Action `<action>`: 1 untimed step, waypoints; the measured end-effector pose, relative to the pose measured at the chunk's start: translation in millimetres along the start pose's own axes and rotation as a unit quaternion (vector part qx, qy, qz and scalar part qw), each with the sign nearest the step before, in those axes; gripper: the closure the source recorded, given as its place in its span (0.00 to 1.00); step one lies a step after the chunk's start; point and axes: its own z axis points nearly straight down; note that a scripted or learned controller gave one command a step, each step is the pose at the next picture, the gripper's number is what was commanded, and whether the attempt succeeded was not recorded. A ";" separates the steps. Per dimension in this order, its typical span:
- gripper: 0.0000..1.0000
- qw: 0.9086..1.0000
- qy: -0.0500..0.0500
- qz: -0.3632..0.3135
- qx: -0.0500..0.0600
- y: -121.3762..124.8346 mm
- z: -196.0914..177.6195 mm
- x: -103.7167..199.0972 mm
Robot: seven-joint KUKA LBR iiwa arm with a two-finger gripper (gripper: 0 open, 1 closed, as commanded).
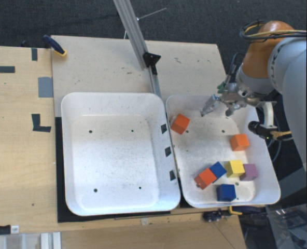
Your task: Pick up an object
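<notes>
Hard to make out: the gripper (217, 107), small and grey at the arm's tip over the back of the right bin (267, 191); two fingers seem to splay downward with a gap between them and nothing between them, though the detail is blurred. The arm (278, 61), grey with an orange band, is cut off by the right edge of the view. A slanting metal pole (135, 30) runs out of the top edge and crosses the bench to the rim between the bins.

Right bin, contents: orange cube (180, 123) near its left wall, tilted, well left of the gripper; second orange cube (239, 141) near the right side; a cluster toward the front, being a third orange cube (205, 178) touching a blue cube (218, 169), a yellow cube (236, 167), a purple cube (249, 171) just beside the yellow, and a darker blue cube (226, 192) in front.

Left bin (70, 108): white, shallow, speckled, with small dark dots on the floor.

Surface: pale wooden bench (18, 139) with grey and dark tape marks; a blue-and-yellow clamp (55, 44) at the back corner; dark carpet (50, 4) beyond
</notes>
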 end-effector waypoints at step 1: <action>1.00 1.000 0.000 -0.001 -0.002 1.6 -13.5 0.9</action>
